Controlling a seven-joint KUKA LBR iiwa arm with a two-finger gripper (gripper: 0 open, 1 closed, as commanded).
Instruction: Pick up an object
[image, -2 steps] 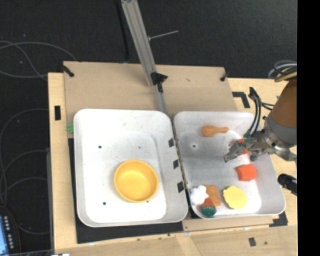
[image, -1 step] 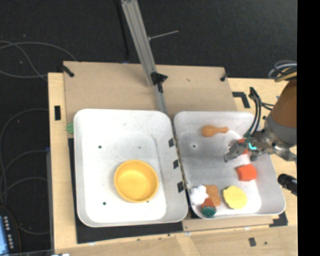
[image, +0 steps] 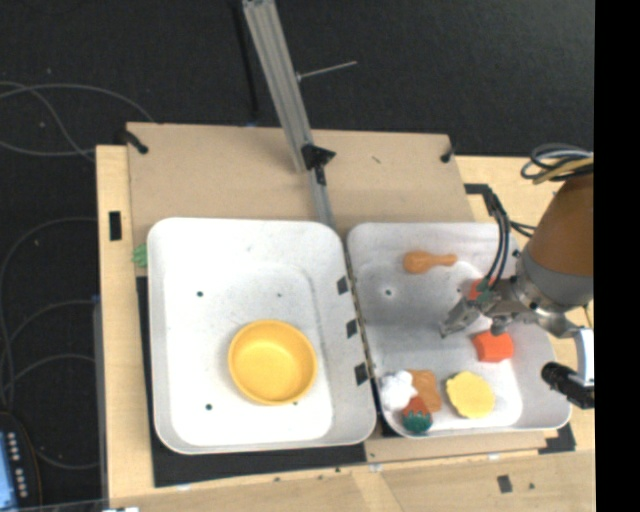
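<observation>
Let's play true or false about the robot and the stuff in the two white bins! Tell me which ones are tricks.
1. The yellow bowl sits in the left bin. True.
2. The orange block is in the left bin. False: it lies in the right bin.
3. The gripper hangs over the right bin. True.
4. The yellow bowl is upside down. False: it stands open side up.
5. The yellow round piece lies on top of the orange block. False: it lies beside it.

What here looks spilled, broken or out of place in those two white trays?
Nothing stands out. The yellow bowl sits upright in the left bin. In the right bin lie an orange block, a yellow piece and a few small toys, loosely scattered, none visibly damaged. The gripper hovers beside the block.
</observation>
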